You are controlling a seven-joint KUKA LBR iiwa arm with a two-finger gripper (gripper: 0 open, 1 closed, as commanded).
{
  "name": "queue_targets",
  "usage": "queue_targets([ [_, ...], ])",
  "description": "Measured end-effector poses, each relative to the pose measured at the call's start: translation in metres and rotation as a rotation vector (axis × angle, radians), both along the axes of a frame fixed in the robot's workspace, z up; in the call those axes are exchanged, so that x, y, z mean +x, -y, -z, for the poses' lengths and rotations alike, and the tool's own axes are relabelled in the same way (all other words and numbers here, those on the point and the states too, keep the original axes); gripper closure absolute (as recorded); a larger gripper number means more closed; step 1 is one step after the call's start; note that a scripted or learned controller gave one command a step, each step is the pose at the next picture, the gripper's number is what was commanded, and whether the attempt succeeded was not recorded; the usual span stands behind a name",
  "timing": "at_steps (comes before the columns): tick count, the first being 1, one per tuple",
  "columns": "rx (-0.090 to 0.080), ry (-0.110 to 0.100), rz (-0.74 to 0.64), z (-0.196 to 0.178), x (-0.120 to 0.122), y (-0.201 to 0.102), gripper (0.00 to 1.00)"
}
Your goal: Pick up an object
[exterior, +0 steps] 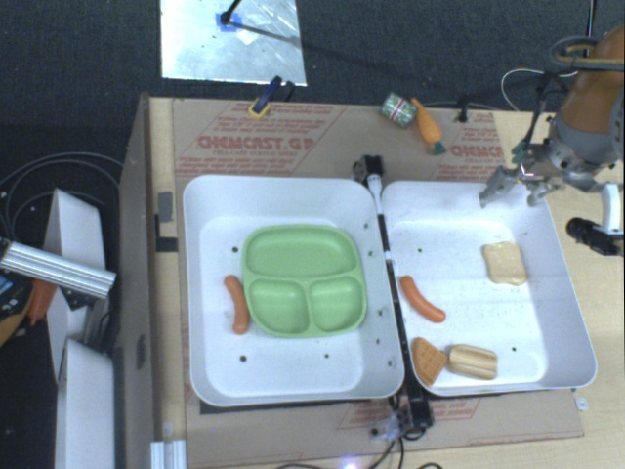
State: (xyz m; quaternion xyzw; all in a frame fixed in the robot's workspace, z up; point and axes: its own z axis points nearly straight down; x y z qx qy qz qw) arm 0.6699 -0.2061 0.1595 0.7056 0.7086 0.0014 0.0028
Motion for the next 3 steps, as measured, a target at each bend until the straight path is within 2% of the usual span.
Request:
queue_targets([
  [1,0.001,-0.001,0.001,0.072,-0.051,0.0,0.0],
  [2,0.0,0.0,0.0,-0.005,-0.001,0.0,0.0],
  [3,0.0,-0.001,0.002,0.072,-0.063,0.001,0.0],
])
